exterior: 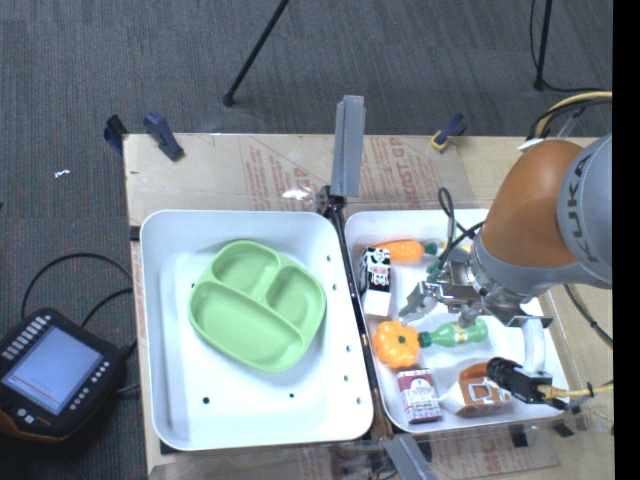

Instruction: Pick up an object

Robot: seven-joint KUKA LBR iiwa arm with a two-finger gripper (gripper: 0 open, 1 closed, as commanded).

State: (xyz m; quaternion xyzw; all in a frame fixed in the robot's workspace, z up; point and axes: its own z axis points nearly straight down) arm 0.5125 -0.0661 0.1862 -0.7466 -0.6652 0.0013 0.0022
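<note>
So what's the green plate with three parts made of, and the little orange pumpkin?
The green divided plate looks like moulded plastic: one even matte colour, soft rounded ridges. The orange pumpkin is probably plastic or rubber too, a toy: smooth, slightly shiny, with a green stem. The view alone can't settle it.

From my remote seat I look down on dark grey carpet point(150, 58) around a bench topped with printed cardboard point(240, 168). Two thin black stand legs point(262, 36) point(545, 33) come down onto the carpet behind the bench. Blue clamps point(162, 135) point(449, 131) grip the bench's far edge. A control pendant point(55, 368) with a lit screen lies on the floor at left, its cable looping beside it. Lighting is even.
</note>
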